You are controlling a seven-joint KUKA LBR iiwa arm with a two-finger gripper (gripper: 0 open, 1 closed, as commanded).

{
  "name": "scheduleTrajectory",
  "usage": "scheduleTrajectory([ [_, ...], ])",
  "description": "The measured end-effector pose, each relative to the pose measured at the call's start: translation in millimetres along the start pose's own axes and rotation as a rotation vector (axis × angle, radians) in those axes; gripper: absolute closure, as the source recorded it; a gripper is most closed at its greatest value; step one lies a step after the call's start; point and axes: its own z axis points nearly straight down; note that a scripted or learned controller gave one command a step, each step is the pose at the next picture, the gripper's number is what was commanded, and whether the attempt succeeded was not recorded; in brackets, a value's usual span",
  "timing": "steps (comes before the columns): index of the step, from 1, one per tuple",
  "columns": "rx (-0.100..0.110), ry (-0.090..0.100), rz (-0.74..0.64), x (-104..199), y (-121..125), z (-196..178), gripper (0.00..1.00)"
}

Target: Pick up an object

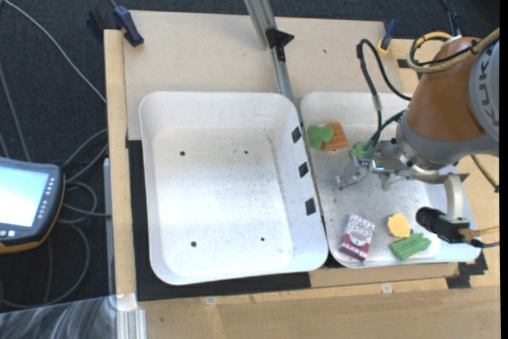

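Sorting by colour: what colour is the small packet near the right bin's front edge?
Pink and white packet, seen in the camera view.

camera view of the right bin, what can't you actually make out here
- Claw: too small and partly under the arm's wrist to tell whether it is open or shut.
- Small green thing beside the claw: part hidden by the wrist, shape unclear.
- Pink packet: print too small to read.
- Right bin: its right side is covered by the arm.
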Motion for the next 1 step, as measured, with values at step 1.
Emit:
scheduleTrajectory([
  [1,0.001,0.0,0.0,-0.6,4.1,61.9,0.0],
])
